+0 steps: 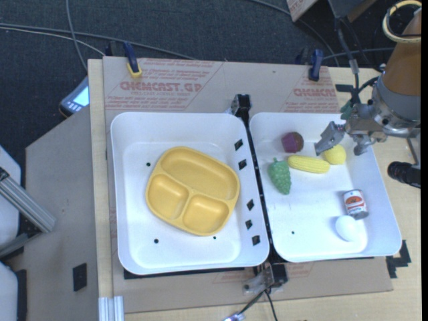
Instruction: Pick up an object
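Observation:
The right bin [381, 179] holds several small items. A dark purple plum [292, 141] lies near its back, with a yellow corn cob [308, 164] in front of it and a green bunch [281, 176] to the corn's left. At the corn's right end sits a small yellow lemon [336, 156]. A little can with a red label [355, 203] and a white egg [348, 228] rest toward the front right. My gripper [344, 144] hangs open over the back of this bin, its fingers spread just above the lemon, with nothing between them.
The left bin [127, 179] carries a yellow divided plate [192, 189]. A black divider with clips [249, 179] runs between the bins. Blue clamps [132, 62] pin the cardboard at the back. The arm [401, 79] fills the upper right.

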### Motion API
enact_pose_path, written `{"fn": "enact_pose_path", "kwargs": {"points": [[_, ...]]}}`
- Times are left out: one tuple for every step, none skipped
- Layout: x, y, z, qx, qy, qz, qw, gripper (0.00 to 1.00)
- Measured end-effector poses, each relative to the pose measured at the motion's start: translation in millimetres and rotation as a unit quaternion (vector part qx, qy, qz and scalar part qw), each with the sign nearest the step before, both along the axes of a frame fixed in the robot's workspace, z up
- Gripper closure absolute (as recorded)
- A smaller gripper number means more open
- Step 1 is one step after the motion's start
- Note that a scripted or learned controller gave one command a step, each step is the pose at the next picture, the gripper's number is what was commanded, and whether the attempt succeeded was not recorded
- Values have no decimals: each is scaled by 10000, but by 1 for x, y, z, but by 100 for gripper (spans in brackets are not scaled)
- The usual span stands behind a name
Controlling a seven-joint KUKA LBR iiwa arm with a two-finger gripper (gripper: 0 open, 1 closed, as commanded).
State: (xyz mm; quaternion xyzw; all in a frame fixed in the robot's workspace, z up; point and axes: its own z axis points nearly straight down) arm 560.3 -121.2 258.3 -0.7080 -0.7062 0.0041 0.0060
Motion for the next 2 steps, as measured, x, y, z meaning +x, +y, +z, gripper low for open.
{"fn": "enact_pose_path", "kwargs": {"points": [[2, 0, 6, -9, -62, 12, 10000, 0], [-5, 5, -40, -2, -42, 9, 10000, 0]]}}
